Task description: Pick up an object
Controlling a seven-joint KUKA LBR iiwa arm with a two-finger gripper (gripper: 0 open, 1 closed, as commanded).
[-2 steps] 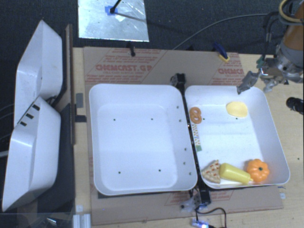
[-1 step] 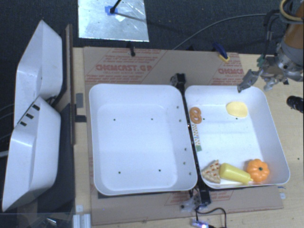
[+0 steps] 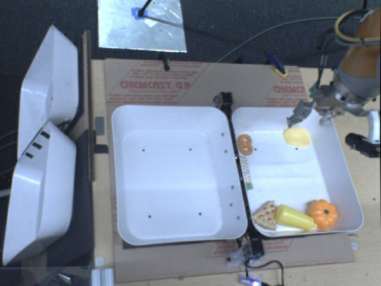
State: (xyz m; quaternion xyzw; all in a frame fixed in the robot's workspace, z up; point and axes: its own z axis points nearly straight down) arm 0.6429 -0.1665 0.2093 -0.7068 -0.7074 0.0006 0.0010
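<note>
Right-hand shallow white bin (image 3: 339, 159) on the table, holding every object. Pale yellow flat rounded piece (image 3: 297, 137) near the far wall, just below the grey two-finger gripper (image 3: 309, 113); nothing visible between the jaws, their opening too blurred to tell. Likely light and thin, smooth plastic, prone to slide; best pinched across its narrow width, edge to edge. Elsewhere: small orange pretzel-shaped toy (image 3: 244, 143) by the inner wall; near the front rim, a pizza-slice toy (image 3: 265, 215), a yellow elongated piece (image 3: 293, 217), an orange pumpkin (image 3: 322, 214).
</note>
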